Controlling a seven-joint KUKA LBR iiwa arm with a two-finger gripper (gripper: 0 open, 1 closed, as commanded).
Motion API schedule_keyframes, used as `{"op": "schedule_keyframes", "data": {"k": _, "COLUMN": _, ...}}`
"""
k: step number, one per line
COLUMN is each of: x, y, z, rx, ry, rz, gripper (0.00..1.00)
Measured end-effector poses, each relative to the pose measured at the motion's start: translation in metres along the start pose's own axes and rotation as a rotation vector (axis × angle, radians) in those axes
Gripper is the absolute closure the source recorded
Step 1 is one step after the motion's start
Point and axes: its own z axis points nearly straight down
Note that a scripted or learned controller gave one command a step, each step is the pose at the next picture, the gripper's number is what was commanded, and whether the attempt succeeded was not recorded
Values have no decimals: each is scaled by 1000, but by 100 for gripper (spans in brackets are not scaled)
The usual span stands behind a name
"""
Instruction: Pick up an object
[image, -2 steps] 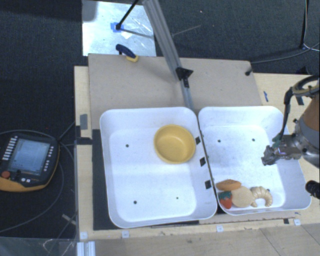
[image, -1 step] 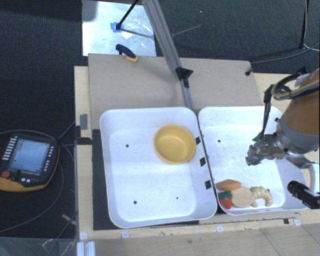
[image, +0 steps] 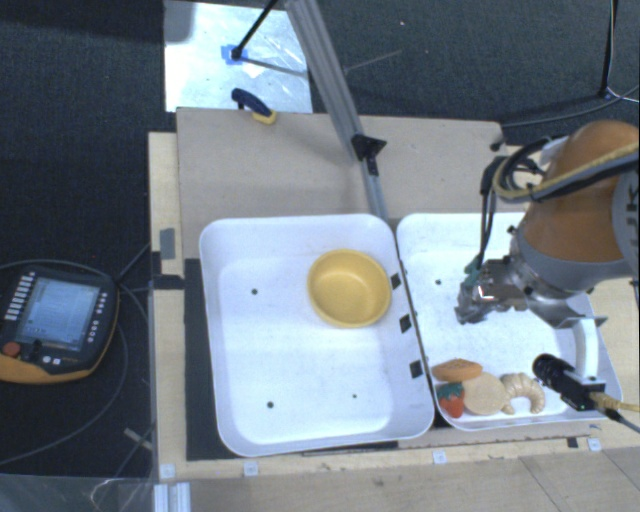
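The claw (image: 473, 300) hangs over the middle of the right bin (image: 440, 240), above bare white floor. It shows as a dark, blurred lump under the grey wrist, and I cannot tell whether it is spread or pressed together.

The things to pick lie in two places. Below the claw in the view, in the near corner of the right bin, sits a tight cluster:
- A tan bun (image: 457, 369) is closest to the claw, near the wall shared with the other bin.
- A red piece (image: 453, 406) is tucked just under the bun, partly hidden.
- A pale disc (image: 485, 393) touches both of them.
- Beside the disc, on the side away from the dividing wall, is a beige curved thing, perhaps a croissant (image: 526, 392).

All four are well apart from the claw.

To the claw's left in the view, across the dividing wall, the left bin (image: 260, 390) holds a yellow bowl (image: 349, 287). It stands upright in the far corner nearest the right bin, at about the claw's level.

Both bins rest on the tabletop (image: 290, 160).
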Motion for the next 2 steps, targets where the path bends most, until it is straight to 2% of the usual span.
{"op": "schedule_keyframes", "data": {"k": 1, "x": 44, "y": 5, "z": 12, "rx": 1, "ry": 0, "rz": 2, "gripper": 100}}
{"op": "schedule_keyframes", "data": {"k": 2, "x": 90, "y": 13, "z": 8, "rx": 0, "ry": 0, "rz": 2, "gripper": 100}}
